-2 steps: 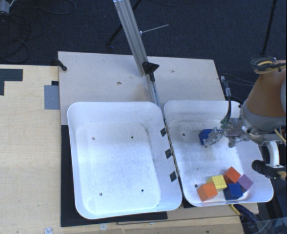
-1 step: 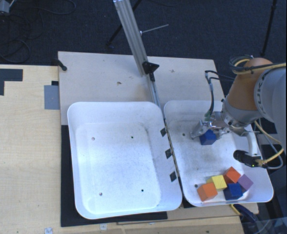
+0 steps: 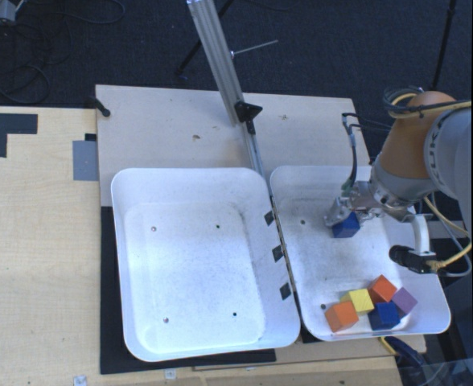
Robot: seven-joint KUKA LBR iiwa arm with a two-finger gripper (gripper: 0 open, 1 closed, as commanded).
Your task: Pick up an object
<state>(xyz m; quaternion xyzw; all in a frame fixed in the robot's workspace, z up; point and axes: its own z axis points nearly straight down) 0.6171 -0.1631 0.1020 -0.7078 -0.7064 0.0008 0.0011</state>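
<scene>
The jaws point(image 3: 343, 215) sit low in the right bin point(image 3: 317, 280), right at a blue cube point(image 3: 346, 226) that shows just below them; whether they clamp it cannot be told. The cube has no clear long axis. Other blocks point(image 3: 371, 304) cluster near the bin's front corner.

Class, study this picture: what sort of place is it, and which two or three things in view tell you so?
Probably a robotics lab or test bench: a robot arm reaches over two white bins, coloured blocks lie in one bin, and cables run across the dark floor.
</scene>
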